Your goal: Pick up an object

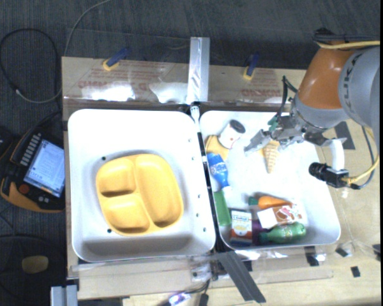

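Bench seen from above at a slant. Two shallow white bins side by side: left bin [83, 171], right bin [319, 196].

Left bin: one yellow divided tray [139, 191], three compartments, lying flat near the middle of the floor.

Right bin: a mixed pile. Along the left wall, a bottle with a blue label [217, 171], running lengthwise down the wall, its yellowish end toward the back. Just below it, a green stick-like item [221, 208], also against the wall. Near the back, a small white cup [230, 132] lying on its side, dark opening facing right. Toward the middle, an ice-cream cone [270, 155], pale orange, point toward the front of the bin, lying apart from the pile.

Front of right bin: a cluster touching one another. An orange carrot-like piece [272, 202], a white and red box [279, 216], a small carton with a yellow front [240, 222], a green bottle [285, 233] lying flat along the front wall.

Arm [338, 85] reaches in from the right, orange band above the wrist. Gripper [272, 134] hangs over the back part of the right bin, just above the wide end of the cone and right of the cup. Cannot tell how the jaws stand; too small and cluttered. Nothing is seen held in them.
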Motion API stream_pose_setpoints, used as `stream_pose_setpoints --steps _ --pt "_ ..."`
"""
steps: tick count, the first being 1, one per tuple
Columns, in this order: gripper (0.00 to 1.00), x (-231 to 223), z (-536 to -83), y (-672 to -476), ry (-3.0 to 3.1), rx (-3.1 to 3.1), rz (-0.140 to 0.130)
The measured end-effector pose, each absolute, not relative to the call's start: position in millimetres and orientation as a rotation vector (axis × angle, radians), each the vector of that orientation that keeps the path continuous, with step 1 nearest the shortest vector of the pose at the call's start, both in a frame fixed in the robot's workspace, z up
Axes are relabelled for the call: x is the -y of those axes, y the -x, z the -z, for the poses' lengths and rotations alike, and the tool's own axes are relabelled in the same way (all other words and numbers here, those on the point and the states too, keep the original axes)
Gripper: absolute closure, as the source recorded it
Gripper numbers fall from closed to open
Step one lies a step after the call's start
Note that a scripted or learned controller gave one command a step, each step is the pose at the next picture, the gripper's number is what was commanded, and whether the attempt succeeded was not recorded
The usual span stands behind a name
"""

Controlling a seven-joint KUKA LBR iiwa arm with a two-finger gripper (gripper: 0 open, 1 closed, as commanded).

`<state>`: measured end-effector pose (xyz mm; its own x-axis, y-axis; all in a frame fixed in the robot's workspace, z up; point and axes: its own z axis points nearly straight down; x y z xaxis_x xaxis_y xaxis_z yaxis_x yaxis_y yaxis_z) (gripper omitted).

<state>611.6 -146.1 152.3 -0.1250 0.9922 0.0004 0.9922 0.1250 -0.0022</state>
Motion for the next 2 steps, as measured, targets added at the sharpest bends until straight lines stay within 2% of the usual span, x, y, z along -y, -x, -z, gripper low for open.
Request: stream_pose_setpoints --steps 1,2 --pt "0.00 159.8 -100.8 -628.0 2.125 2.314 -0.002" --pt "0.00 156.7 -89.7 -671.7 2.136 2.316 0.008"
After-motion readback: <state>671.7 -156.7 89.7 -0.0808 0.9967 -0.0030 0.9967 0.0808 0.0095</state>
